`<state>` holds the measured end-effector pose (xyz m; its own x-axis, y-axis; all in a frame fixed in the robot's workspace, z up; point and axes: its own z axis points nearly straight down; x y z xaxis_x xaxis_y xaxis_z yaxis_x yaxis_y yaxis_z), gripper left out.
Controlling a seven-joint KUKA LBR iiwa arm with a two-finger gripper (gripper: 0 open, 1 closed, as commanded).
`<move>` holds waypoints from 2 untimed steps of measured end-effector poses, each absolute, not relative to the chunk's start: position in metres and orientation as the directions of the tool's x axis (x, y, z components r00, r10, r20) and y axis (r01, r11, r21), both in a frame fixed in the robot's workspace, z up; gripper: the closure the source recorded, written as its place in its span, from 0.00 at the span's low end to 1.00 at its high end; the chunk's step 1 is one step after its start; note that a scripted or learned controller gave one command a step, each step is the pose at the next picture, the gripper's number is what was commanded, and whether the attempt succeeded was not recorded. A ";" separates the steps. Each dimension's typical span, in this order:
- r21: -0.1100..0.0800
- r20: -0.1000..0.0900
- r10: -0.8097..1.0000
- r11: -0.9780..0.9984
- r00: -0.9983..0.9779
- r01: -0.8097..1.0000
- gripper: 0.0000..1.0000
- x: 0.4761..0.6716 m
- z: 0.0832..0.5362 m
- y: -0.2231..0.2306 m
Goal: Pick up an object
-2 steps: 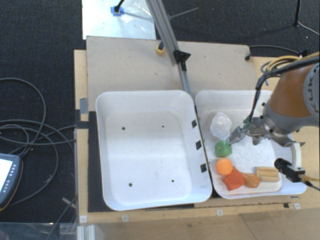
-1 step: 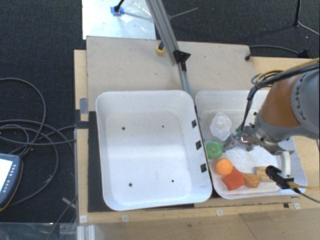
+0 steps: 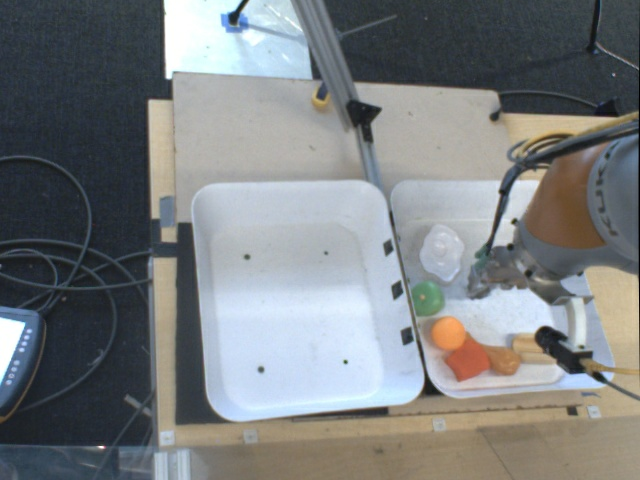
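Over the right bin: grey arm's two-finger gripper [image 3: 480, 280], low above the shallow white right bin [image 3: 470, 200]
Jaws: cannot tell whether spread or closed
Just left of gripper: crumpled clear plastic piece [image 3: 441, 250]
Near front wall: small green ball [image 3: 428, 297], orange ball [image 3: 448, 332], red block [image 3: 467, 360]
Left bin: shallow white plastic left bin [image 3: 290, 200]

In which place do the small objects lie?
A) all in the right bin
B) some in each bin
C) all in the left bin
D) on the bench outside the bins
A: the green ball, the orange ball, the red block and the clear crumpled piece all lie inside the right bin, near the pincer.
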<state>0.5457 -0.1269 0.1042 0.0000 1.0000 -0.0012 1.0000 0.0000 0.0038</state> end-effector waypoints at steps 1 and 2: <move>0.005 -0.001 1.000 0.005 -0.005 1.000 1.00 0.547 0.148 -0.123; 0.009 -0.002 1.000 0.007 -0.007 1.000 1.00 0.554 0.210 -0.118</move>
